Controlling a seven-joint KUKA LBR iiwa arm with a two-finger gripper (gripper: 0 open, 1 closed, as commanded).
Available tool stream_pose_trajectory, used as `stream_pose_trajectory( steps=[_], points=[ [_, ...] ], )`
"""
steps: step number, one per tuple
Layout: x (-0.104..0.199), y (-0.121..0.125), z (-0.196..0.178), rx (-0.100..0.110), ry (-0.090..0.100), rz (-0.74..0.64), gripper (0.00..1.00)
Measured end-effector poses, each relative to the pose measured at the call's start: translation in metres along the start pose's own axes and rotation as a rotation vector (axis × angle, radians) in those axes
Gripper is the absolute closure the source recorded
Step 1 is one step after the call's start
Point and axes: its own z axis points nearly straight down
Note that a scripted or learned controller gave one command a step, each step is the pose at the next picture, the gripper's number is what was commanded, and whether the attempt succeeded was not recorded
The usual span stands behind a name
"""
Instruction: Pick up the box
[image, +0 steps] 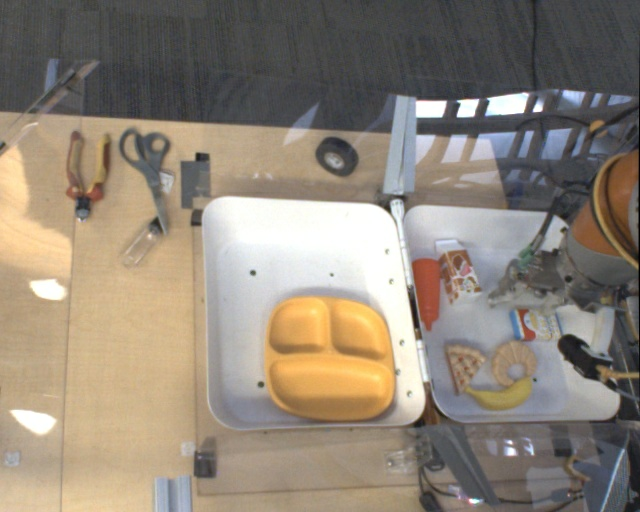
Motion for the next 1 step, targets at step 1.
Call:
stream_pose_trajectory(
  steps=[1],
  points=[
    [-0.0067,-0.0224,0.0063,-0.029,-0.006,-0.038,0.0]
  ],
)
